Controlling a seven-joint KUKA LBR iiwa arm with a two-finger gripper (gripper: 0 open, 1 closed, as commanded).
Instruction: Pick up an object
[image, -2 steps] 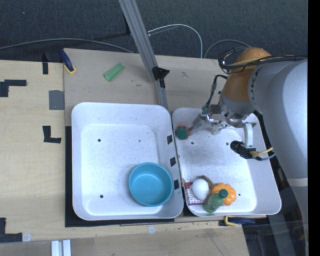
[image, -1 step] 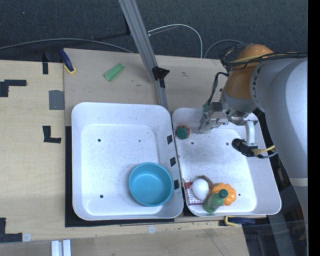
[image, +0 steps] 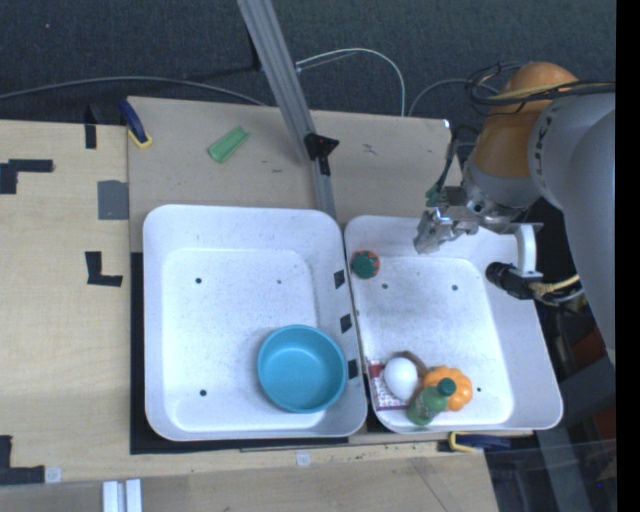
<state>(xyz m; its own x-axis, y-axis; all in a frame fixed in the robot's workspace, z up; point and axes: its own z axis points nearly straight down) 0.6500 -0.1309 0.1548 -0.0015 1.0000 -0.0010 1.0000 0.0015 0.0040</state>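
White plastic makes up the two shallow bins that we see side by side on the pale wooden tabletop (image: 400, 150), and we take the right-hand white bin (image: 520, 340) as our landmark. Over that bin's far rim, near its far right corner, hangs the grey metal end effector (image: 432, 236) of the grey arm with the orange band (image: 520, 110). We cannot tell how far its tips are parted, since they merge into one small grey shape from this angle, and we see nothing caught in them.

Inside the landmark bin, at its far left corner, lies a small round ball in green and red (image: 365, 264), near the end effector but apart from it. At the bin's near edge we find a cluster: a white egg-shaped object (image: 401, 377), just beside it a rounded orange toy (image: 452, 388), and a small green piece (image: 428, 404) touching the orange toy on its near left side. A flat red-and-white printed item (image: 382, 392) lies beneath the egg-shaped object.

Left of the landmark bin sits the second white bin (image: 170, 300), with a round blue plastic bowl (image: 300, 368) upright in the corner nearest our landmark. Beyond both bins, a small green block (image: 228, 144) rests on the tabletop, and a slanted grey metal pole (image: 285, 80) rises from between the bins' far edges.
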